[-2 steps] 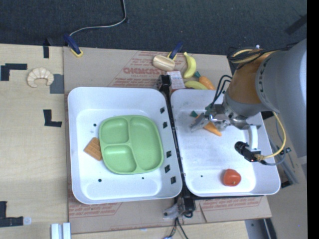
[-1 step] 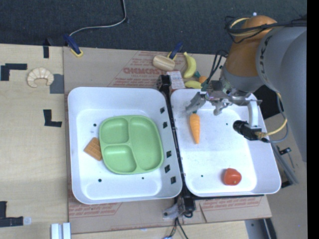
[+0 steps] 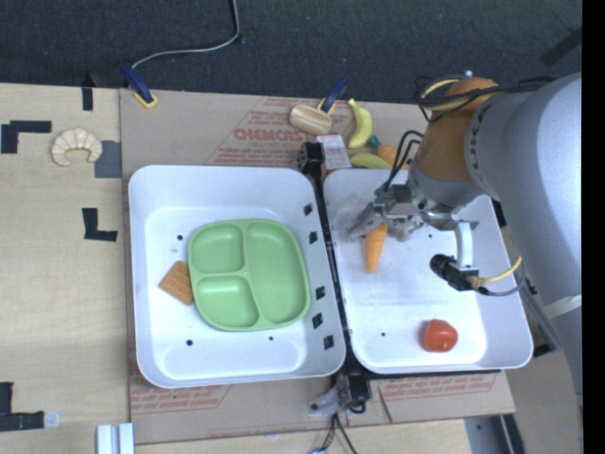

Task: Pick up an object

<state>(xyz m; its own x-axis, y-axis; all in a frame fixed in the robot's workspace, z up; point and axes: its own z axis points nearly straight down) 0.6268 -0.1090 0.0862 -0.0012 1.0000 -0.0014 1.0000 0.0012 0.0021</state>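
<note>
Over the right bin [image 3: 501, 343], the gripper [image 3: 378, 223] is lowered to the upper left part of the bin floor, with the grey arm [image 3: 529, 159] and its orange band [image 3: 449, 149] entering from the right side of the view. The two fingers are spread apart, one angled out to the left and the other standing just right of it. The orange carrot [image 3: 375, 248] lies directly below them, its thick end at the fingertips and its narrow end pointing down the bin. The thick end appears to sit in the gap between the fingers, but whether they touch it cannot be confirmed (no closed grasp is visible). The carrot rests on the bin floor.

A red tomato [image 3: 439, 335] sits near the lower right corner of the same bin, well apart from the gripper. A black cable fitting [image 3: 452, 270] hangs off the wrist above the bin floor, between the carrot and the tomato.

The left bin [image 3: 151, 282] holds a green divided plate [image 3: 250, 273] near its centre. A tan cracker-like piece [image 3: 177, 282] lies at the plate's left edge, partly tucked under it.

Outside the bins, a yellow banana [image 3: 360, 126] and a tan bread-like item [image 3: 310, 118] lie on the cardboard [image 3: 236, 135] behind the bin junction. A croissant [image 3: 76, 146] rests on the bench at far left.
</note>
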